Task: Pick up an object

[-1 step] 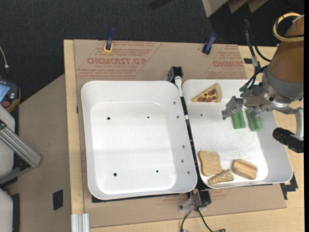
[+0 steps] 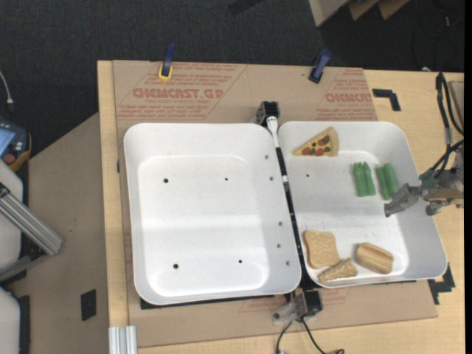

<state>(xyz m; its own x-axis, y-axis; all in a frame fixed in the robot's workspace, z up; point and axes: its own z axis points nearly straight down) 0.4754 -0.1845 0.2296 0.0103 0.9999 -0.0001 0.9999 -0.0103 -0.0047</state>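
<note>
The right bin [image 2: 328, 205] holds several toy foods. A pizza slice [image 2: 318, 144] lies at its far left, and two green pieces [image 2: 363, 179] [image 2: 386, 180] lie side by side near the middle right. A toast slice [image 2: 321, 248], a small tan wedge [image 2: 339, 271] and a bread roll [image 2: 374, 257] lie along the near edge. My gripper [image 2: 402, 198] reaches in over the bin's right rim, just below and right of the green pieces. Nothing shows in its grasp.
The left bin [image 2: 199, 205] sits beside the right one, with a black hinge strip [image 2: 284, 190] between them. Clamps [image 2: 167, 66] [image 2: 320, 65] stand on the cardboard's far edge. Cables [image 2: 446, 124] hang at the right.
</note>
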